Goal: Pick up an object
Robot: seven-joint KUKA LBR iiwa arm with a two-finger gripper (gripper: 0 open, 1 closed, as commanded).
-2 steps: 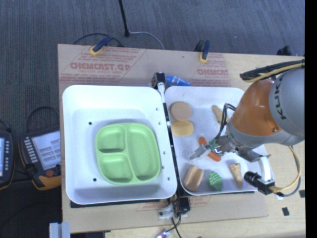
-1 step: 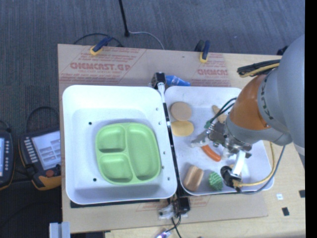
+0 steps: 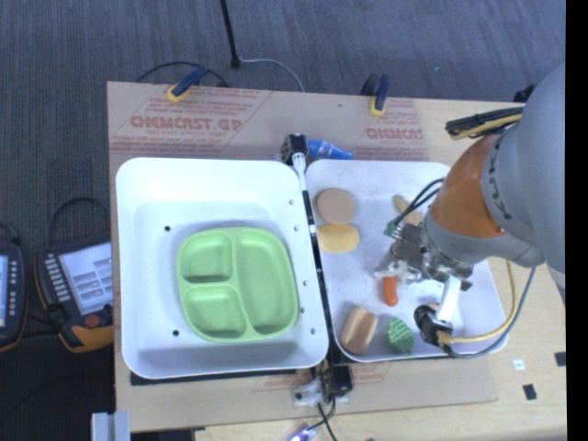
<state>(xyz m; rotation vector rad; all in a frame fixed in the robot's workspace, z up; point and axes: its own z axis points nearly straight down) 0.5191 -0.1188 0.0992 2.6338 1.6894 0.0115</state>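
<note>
The pincer (image 3: 397,274) hangs low over the right bin (image 3: 367,184), and the small orange carrot (image 3: 390,290) lies directly under its tip, touching or just short of it; the view does not settle which. The carrot's long axis runs roughly up and down the picture, toward the near rim of the bin. Whether the pincer is open or closed I cannot tell, because the wrist hardware hides it, so I do not count the carrot as gripped.

In my judgement the coming move turns on this line-up: the pincer needs to straddle the carrot across its short width, not along its length.

Other things crowd close. A green knobbly piece (image 3: 399,334) sits just below the carrot, near the bin's front edge, and a tan cylinder (image 3: 358,328) lies to its left. Two round biscuit-like discs (image 3: 336,206) rest farther up, well apart from the carrot. A black cable loop hangs beside the green piece and could snag it.

The left bin (image 3: 147,200) holds a green divided tray (image 3: 237,283), well away on the bench (image 3: 184,122).
</note>
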